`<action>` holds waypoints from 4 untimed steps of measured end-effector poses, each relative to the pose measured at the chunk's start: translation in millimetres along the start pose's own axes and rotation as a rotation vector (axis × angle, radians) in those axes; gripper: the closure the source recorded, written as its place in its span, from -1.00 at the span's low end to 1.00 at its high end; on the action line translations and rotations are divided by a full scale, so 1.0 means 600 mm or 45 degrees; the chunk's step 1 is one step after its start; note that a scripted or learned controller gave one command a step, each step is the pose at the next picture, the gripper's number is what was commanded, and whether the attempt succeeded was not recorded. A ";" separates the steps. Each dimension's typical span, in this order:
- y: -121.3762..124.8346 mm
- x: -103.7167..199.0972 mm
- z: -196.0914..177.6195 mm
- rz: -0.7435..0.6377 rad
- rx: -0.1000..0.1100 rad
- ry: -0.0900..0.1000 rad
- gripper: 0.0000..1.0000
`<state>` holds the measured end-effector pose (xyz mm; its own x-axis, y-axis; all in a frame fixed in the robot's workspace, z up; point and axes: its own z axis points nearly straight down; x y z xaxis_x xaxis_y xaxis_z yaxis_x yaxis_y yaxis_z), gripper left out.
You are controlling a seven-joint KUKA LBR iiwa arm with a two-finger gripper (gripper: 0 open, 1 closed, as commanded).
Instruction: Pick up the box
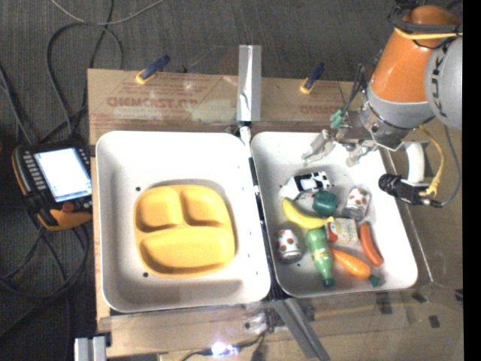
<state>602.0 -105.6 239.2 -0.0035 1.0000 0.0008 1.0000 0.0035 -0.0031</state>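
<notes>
A small flat box (343,232) with red, white and yellow print lies in the right bin (402,273), wedged between a green bottle (320,256) and a red sausage (370,244). A black-and-white spotted carton (312,180) lies further back in the same bin. My gripper (335,150) hangs over the bin's back part, just behind and to the right of the spotted carton. It is open, with nothing between its fingers, and well apart from the small box.
Around the box lie a banana (301,214), a teal cup (325,201), two small cans (359,200) (287,245) and a carrot (352,264). The left bin (113,277) holds a yellow divided plate (184,228). A handheld screen (60,173) sits at the far left.
</notes>
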 end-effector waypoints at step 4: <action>-0.081 -0.038 0.249 0.307 -0.018 -0.004 -1.00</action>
<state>552.8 -128.2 90.1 0.2351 0.9720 -0.0015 0.9719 -0.2350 0.0111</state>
